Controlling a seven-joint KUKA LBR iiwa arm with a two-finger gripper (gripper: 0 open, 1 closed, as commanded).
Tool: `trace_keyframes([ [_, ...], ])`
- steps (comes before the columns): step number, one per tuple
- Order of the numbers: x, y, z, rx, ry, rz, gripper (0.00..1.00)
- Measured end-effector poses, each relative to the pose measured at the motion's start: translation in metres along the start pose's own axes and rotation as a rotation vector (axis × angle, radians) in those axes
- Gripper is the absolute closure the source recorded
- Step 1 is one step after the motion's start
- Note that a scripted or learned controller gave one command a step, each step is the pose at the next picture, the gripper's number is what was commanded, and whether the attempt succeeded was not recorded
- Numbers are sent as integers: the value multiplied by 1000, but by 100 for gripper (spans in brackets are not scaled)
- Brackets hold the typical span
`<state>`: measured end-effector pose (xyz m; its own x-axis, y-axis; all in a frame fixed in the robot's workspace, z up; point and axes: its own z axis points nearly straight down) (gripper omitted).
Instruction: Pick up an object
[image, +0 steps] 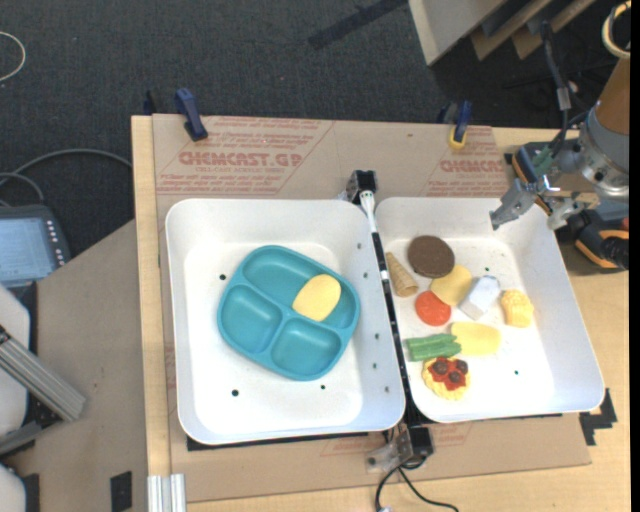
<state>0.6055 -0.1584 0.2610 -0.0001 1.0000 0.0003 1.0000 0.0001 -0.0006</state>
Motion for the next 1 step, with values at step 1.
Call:
trace_keyframes([
  [1,52,-24,157,-11,-2,-1,0],
])
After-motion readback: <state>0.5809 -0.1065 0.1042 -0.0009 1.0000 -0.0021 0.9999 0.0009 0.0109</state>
